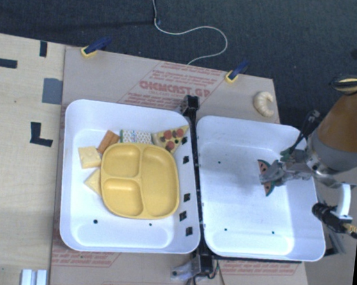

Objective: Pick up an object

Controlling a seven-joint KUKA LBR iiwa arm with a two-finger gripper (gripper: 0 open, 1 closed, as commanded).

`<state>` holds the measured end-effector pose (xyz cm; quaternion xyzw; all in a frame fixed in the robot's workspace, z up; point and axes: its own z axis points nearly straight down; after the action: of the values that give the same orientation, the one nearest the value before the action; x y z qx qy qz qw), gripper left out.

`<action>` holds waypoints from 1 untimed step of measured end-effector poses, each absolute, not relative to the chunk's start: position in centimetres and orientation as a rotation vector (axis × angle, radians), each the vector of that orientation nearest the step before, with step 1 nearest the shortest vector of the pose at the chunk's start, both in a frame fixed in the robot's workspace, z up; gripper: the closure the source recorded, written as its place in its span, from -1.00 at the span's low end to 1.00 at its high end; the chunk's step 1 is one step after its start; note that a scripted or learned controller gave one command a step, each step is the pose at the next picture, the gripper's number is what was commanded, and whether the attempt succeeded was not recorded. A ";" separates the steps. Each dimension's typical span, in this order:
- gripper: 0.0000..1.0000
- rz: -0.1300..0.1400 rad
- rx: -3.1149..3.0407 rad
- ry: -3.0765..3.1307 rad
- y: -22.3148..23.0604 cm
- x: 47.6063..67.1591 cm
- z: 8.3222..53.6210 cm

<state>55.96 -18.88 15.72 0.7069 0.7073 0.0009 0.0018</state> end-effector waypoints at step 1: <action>1.00 0.002 2.218 2.220 -19.4 56.1 20.1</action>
<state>56.06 -19.40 20.10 0.7068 0.7074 0.0007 0.0017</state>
